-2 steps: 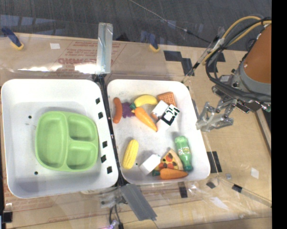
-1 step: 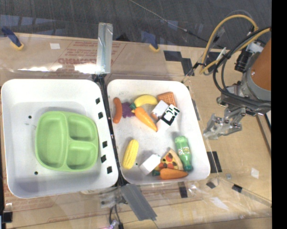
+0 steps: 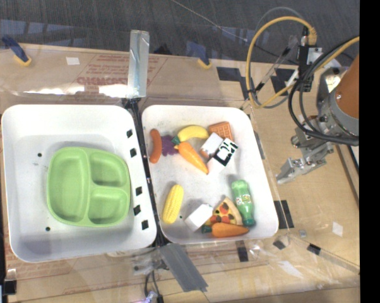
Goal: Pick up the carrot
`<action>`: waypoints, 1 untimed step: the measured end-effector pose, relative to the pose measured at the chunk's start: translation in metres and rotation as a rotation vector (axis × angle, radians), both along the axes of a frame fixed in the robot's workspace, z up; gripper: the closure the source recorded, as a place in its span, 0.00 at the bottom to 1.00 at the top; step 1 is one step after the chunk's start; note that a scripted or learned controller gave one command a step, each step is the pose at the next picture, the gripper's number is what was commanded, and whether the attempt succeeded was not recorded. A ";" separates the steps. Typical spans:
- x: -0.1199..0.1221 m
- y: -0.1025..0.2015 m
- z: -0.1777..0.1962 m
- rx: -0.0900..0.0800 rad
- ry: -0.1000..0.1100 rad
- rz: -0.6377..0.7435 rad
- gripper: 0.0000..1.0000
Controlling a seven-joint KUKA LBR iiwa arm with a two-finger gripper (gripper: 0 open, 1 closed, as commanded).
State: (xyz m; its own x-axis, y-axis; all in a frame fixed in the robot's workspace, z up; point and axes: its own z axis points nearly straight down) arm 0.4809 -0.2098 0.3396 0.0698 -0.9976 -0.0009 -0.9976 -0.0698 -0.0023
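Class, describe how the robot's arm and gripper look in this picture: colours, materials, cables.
The arm shows grey metal with an orange patch at the edge. Yellow and black cables loop around it. The gripper is silvery metal.

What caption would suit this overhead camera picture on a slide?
Gripper hangs outside the right bin of toy food, carrot untouched; green plate sits in the left bin.

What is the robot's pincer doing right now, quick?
Pincer: outside the right bin, nothing held; open or shut cannot be told.
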 end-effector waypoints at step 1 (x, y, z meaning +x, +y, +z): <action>-0.003 0.005 0.030 -0.001 0.000 0.349 1.00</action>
State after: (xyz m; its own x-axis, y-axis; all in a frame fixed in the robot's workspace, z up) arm 0.4778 -0.2050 0.3695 0.4065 -0.9137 0.0004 -0.9136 -0.4065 -0.0025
